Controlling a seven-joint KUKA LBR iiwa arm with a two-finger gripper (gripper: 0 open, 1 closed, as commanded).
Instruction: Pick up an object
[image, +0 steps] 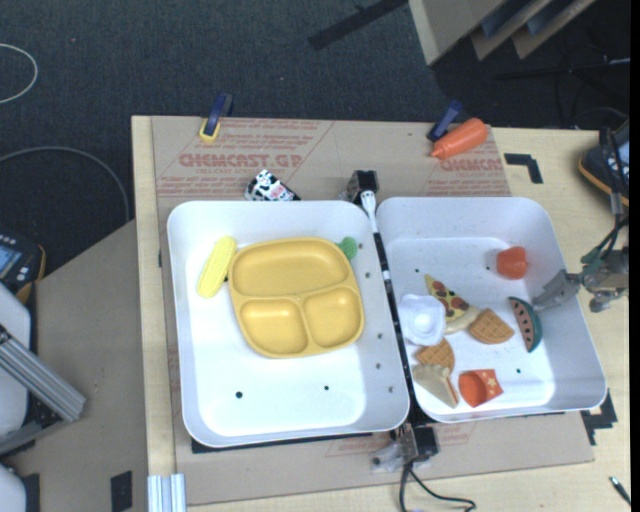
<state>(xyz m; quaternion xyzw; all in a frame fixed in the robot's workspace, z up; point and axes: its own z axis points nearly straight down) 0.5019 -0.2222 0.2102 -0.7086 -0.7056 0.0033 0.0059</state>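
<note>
tool (556, 290): right bin's right edge, grip state cannot tell | nearest object: watermelon slice (526, 322), just beside tool | risk: thin slice near bin wall (580, 340) may slip

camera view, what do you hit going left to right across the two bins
corn cob → yellow divided plate → white cup → waffle piece → watermelon slice → gripper at the right bin's right edge
</note>
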